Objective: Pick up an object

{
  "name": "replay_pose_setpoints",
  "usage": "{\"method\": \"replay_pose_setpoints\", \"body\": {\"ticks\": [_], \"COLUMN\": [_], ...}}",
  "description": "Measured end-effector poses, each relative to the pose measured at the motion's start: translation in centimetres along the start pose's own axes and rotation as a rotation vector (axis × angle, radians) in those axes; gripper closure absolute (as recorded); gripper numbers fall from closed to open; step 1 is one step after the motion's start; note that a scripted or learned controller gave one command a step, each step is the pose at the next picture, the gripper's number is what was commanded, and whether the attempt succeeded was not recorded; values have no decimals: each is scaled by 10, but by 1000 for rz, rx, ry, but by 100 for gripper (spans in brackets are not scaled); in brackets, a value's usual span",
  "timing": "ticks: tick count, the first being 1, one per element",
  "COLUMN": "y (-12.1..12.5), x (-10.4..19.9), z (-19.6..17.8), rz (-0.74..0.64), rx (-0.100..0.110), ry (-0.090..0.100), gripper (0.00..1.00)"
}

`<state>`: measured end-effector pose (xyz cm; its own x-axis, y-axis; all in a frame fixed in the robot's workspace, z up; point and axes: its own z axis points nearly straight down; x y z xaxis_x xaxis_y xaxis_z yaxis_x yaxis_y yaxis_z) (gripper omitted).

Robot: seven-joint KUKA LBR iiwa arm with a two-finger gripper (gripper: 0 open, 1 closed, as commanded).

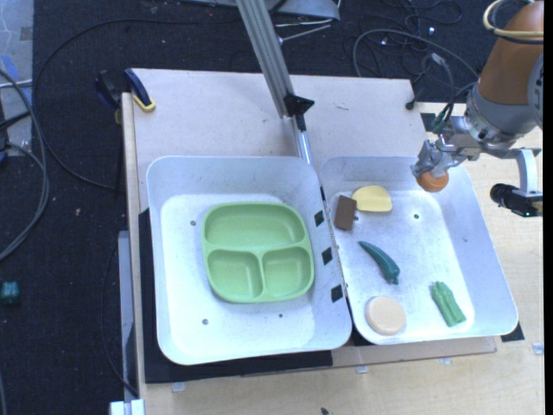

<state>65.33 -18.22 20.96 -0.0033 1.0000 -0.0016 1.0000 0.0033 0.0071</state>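
Note:
My gripper (431, 169) hangs over the far right corner of the right bin (480, 242). A small orange round object (432, 181) shows between its fingertips, above the bin's rim. Lower in that bin lie a yellow piece (372, 199), a brown block (345, 213), a dark green pepper (381, 261), a light green ridged piece (448, 304) and a cream round disc (385, 316).
The left bin (168, 232) holds a green divided plate (257, 251). A grey metal pole (270, 50) slants down to the gap between the bins at the back. Behind the bins the bench top (216, 111) is bare board.

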Motion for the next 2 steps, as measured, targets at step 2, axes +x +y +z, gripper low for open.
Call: {"method": "replay_pose_setpoints", "body": {"ticks": [2], "y": [-21], "x": [48], "z": [11], "rz": [-2], "rx": [9], "ry": [3], "gripper": [100]}}
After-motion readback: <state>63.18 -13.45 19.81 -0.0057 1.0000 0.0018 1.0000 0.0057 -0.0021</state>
